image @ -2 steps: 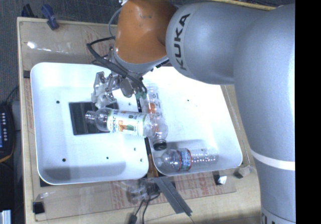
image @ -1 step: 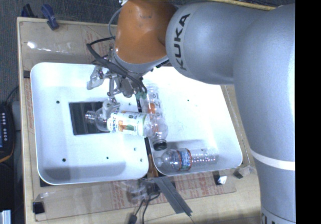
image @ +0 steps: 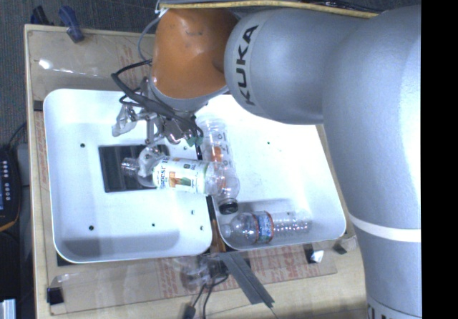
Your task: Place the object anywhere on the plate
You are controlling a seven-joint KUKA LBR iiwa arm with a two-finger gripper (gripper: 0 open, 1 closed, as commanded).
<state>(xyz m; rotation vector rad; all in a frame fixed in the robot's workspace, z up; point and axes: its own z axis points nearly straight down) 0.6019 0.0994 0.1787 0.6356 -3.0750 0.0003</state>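
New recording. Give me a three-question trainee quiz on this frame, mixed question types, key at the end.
1. True or false: the dark plate lies in the left bin.
2. The labelled bottle is: A) standing upright, B) lying on its side, C) outside both bins.
3. Fill in: the gripper is over the ___ bin.

Key: 1 true; 2 B; 3 left.
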